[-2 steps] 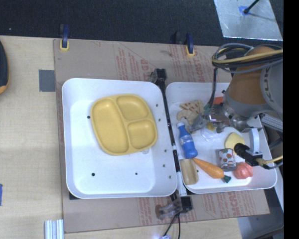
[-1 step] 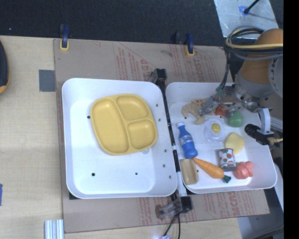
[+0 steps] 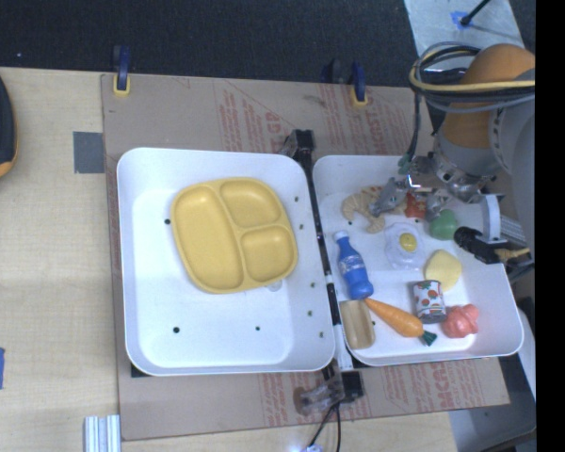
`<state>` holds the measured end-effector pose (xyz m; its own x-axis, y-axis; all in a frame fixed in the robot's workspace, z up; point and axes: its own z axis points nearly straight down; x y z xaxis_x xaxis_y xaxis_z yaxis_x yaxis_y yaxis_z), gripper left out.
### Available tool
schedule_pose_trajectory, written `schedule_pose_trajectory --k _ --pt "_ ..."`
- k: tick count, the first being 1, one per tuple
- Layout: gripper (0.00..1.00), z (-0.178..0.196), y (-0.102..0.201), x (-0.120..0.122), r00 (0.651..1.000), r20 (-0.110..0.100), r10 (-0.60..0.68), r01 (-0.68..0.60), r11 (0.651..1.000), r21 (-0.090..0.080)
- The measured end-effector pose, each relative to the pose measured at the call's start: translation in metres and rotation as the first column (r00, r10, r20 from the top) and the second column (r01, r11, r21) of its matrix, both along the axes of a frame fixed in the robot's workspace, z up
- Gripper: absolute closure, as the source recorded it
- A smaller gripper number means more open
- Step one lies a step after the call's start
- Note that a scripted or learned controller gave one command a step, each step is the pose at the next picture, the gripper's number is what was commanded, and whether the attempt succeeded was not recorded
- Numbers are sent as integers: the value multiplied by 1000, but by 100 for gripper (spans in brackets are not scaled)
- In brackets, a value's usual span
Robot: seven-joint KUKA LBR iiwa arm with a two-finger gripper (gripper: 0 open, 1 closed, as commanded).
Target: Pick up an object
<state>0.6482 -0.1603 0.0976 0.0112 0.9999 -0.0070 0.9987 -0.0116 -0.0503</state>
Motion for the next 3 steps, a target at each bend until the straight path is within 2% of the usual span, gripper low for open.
schedule_pose_trajectory --k 1,2,3 --pt "100 11 -1 0 1000 0 1 -1 1000 1" --pt "0 10 0 -1 1000 -4 3 -3 1000 3" --pt "0 0 -19 10 999 43 13 -14 1000 17"
